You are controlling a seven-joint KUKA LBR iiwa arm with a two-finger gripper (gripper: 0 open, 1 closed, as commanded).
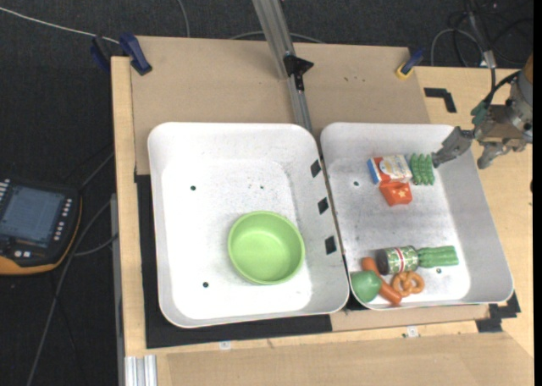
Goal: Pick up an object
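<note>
Claw [471, 149] fingers spread apart, holding nothing, hovers at the right white bin's [474, 206] far-right rim, just beside the green ridged plastic block [422, 168]; it should centre over the block before descending.

arm [518, 113] cut off by frame edge at 3 o'clock, upper links out of view; gripper [471, 149] fingers too small to read open vs shut; pile at 5 o'clock of right bin [487, 232] overlaps: orange pieces [402, 285] partly under green bottle [417, 257]; labels unreadable
</note>
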